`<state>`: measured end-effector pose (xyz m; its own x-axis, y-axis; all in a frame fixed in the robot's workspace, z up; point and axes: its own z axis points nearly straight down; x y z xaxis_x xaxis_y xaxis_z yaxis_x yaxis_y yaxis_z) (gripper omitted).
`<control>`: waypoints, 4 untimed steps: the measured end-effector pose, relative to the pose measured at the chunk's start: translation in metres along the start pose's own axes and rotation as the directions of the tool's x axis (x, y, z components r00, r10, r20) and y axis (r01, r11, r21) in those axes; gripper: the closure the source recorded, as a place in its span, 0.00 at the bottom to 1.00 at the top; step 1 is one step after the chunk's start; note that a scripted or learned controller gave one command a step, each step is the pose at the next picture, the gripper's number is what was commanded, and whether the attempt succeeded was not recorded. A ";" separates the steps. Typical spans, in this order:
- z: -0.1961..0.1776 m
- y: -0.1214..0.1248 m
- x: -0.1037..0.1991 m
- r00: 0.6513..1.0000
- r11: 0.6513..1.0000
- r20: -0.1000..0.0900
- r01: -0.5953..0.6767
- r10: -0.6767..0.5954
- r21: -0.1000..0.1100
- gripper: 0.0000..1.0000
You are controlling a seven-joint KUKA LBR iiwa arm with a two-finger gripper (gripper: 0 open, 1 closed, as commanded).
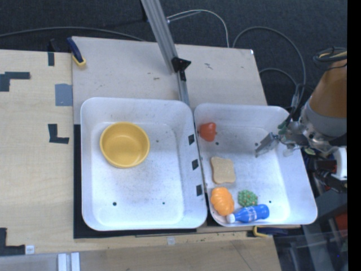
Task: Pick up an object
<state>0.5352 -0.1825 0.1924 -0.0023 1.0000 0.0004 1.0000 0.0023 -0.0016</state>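
Pincer (265, 146), grip state impossible to tell, hangs right of the bread slice (223, 170); you should descend squarely over it.

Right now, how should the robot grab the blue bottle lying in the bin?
Probably across the middle of the blue bottle, coming straight down from above. It lies on its side, long and narrow, so its sides offer the short way across. The right bin's near wall, the green toy and the orange toy crowd it, so the middle looks safest.

gripper (264, 146) at right, pointing left
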 end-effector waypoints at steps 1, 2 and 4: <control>0.000 0.000 0.000 1.000 1.000 0.000 0.000 0.000 0.000 0.00; 0.047 -0.005 -0.006 1.000 1.000 0.000 -0.002 0.002 0.004 0.00; 0.088 -0.005 -0.005 1.000 1.000 -0.001 0.001 -0.001 0.002 1.00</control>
<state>0.5298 -0.1873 0.1041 -0.0029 1.0000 0.0012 1.0000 0.0029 -0.0034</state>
